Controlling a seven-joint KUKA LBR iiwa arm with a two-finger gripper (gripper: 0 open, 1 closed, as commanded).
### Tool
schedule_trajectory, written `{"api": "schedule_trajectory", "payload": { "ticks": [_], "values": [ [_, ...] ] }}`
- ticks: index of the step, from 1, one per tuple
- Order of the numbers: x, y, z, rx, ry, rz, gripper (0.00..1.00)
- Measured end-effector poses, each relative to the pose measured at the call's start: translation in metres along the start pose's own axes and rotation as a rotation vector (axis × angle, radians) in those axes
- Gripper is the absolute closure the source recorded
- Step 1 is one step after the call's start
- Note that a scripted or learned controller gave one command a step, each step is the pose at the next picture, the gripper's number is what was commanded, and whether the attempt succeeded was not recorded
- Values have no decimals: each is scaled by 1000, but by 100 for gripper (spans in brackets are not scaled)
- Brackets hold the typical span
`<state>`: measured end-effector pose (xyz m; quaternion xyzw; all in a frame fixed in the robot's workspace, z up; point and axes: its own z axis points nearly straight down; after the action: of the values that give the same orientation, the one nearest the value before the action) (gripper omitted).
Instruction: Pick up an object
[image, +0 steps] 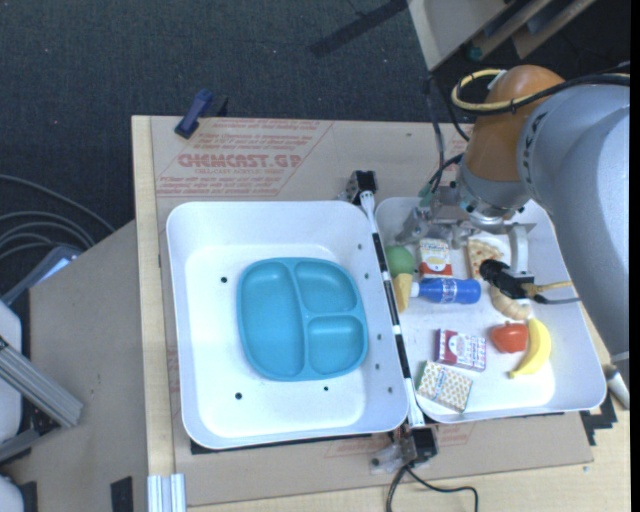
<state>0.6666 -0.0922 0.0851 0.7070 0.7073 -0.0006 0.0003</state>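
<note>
Grey metal of the gripper (449, 220) hangs over the far end of the right bin (575, 395), just beyond the blue bottle (450, 291) as the camera looks. From this slant I cannot tell whether the gripper stands spread or closed, and nothing can be seen held in it. Behind it are the orange band (510, 105) and the broad grey arm (590, 190), which reaches in from the view's right.

The objects for picking lie around the blue bottle, which rests on its side across the bin. A small white and red carton (435, 258) stands just beside the bottle, between it and the gripper. To the view's left of the bottle, by the bin's wall, sits a green round fruit (400, 260). Below it is a pale yellow piece (403, 293), close to the bottle's white end and too small to name.

On the camera's side of the bottle lies a red and white box (460, 350), and nearer still a tan patterned packet (445, 386). Toward the view's lower right of the bottle sits a red tomato (510, 338), with a banana (535, 352) touching its far side.

Well to the view's left of the bottle, the left bin (190, 300) bears a blue divided plate (300, 318) with three compartments. Both bins rest on a cardboard sheet (240, 160) with red print.
</note>
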Motion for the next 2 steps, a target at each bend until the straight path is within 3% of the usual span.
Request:
{"api": "schedule_trajectory", "payload": {
  "ticks": [2],
  "values": [
    [0, 0, 0, 0, 0, 0, 0]
  ]
}}
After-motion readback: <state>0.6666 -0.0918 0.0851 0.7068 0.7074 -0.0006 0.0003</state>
